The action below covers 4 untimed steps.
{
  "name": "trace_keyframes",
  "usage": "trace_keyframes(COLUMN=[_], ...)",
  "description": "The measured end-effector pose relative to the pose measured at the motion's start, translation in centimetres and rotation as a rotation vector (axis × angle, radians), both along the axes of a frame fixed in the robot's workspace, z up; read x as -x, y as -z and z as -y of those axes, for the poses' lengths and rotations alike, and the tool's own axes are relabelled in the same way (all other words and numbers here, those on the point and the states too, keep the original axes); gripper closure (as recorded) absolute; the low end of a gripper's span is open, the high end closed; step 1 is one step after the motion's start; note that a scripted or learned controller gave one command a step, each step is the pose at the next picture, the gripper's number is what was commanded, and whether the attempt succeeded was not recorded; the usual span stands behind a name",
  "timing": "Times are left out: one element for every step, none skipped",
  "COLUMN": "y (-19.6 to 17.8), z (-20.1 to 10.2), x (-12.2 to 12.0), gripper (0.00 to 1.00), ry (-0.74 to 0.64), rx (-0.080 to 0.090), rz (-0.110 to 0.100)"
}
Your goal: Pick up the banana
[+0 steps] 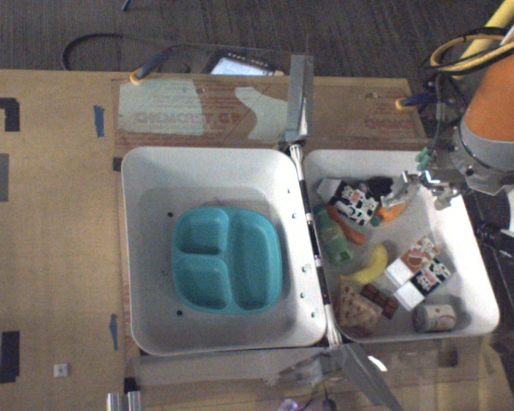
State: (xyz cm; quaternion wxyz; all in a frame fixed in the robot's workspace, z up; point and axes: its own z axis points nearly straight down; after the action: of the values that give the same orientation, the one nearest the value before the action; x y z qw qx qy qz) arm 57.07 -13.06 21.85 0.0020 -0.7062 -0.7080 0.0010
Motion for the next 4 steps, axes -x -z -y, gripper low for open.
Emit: trace_keyframes(y=[13.3, 12.3, 3.5, 3.6], z=[-1.8, -1.7, -6.9, -6.9], x=[1.7, 1.5, -3.7, -3.7], gripper=[0.00, 1.00, 1.00, 0.00], ry=[-0.136, -0.134, -0.008, -0.008], rx=[0.000, 0.000, 0.002, 0.002], rz=[0.009, 0.013, 0.003, 0.002])
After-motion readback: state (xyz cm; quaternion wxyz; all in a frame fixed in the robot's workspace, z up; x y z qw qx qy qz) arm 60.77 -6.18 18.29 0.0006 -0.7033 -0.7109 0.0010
